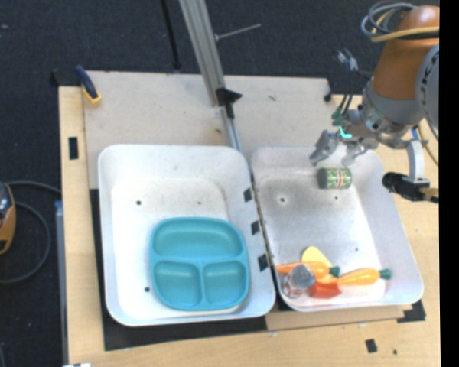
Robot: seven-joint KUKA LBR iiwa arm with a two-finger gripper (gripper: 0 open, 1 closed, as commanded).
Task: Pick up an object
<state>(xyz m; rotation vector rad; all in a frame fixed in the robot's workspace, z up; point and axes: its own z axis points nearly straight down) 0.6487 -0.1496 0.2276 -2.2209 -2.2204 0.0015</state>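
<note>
The gripper (336,147) hangs with fingers spread and nothing between them, upper right of the frame, just above the can (335,178) lying in the right bin (398,228). It should drop straight down, straddling the can, before closing.

— What's the bench (161,109) like?
— Pale tan board filling most of the frame, dark floor (30,21) around it.
— And directly on it?
— Two shallow white bins side by side — the left bin (122,167) at centre left, the right bin (382,235) at centre right — and a blue-and-yellow clamp (88,85) at the upper-left corner.
</note>
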